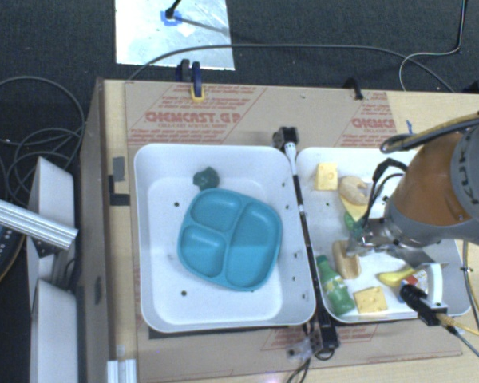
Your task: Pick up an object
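The bench (223,110) was a brown board with red lettering, and on it two white bins sat side by side. The left bin (164,294) held a blue divided tray (228,238), tilted a little, with a small dark green lump (206,179) just beyond its far corner. The arm (443,194), grey with an orange band, reached in from the right over the right bin (311,166), and covered much of that bin's right half. Its gripper (358,242) was down among the small things at the middle of that bin; whether the pincer was apart or together could not be told, and nothing could be seen clamped in it. The things to pick lay in the right bin: a green bottle (335,287) along the left wall near the front, a tan block (347,260) just beside the gripper, a yellow cube (326,176) toward the back, a pale bun (354,189) next to it, a yellow cracker (371,301) at the front, and a banana (395,277) near it.
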Robot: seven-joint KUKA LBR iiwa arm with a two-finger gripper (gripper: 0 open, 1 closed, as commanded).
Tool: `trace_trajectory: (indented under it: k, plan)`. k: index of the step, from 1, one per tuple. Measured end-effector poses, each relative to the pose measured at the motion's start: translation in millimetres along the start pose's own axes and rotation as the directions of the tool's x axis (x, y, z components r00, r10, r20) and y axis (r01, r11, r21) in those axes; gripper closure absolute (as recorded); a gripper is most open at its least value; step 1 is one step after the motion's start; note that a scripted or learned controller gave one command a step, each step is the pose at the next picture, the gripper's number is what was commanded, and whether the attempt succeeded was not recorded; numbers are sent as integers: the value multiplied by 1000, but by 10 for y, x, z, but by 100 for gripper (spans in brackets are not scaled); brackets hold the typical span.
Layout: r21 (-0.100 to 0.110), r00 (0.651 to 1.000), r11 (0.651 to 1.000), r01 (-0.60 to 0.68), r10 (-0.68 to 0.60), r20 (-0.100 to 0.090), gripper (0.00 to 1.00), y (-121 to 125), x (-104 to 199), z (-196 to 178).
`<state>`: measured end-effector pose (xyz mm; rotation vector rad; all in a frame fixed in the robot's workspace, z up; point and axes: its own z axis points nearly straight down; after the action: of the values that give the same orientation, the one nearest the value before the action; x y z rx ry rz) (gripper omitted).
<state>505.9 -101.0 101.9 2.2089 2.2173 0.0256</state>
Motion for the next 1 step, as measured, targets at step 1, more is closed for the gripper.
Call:
trace_trajectory:
  k: [1]
  plan:
    - [1, 1000, 1000, 0, 0, 0, 0, -3, -1, 3]
